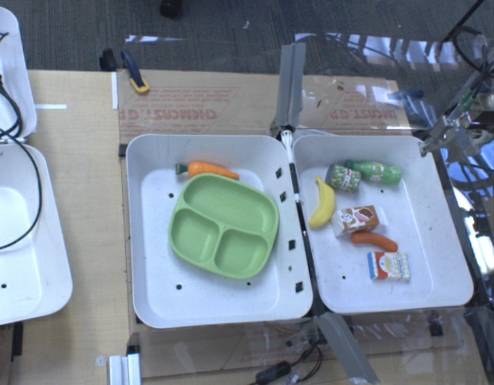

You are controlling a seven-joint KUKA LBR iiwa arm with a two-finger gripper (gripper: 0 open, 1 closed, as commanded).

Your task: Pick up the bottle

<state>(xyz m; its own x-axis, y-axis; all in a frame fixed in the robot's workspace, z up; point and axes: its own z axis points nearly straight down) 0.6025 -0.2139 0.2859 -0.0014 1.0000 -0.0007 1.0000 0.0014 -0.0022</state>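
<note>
The gripper (436, 139) is hovering over the far right corner of the right bin (439, 239), and I cannot tell whether it is open or closed. The green bottle (377, 172) is lying on its side near the bin's far wall, touching a green can (343, 177), its label showing too small to read. Red print on the brown sheet (191, 103) beyond the bins is running upside down.

Bottle (378, 172) open from my right and above. Can (344, 177) touches its left end. Banana (321, 203), packet (357, 219), sausage (374, 241) crowd near side. Bin wall (367, 139) close behind.
</note>
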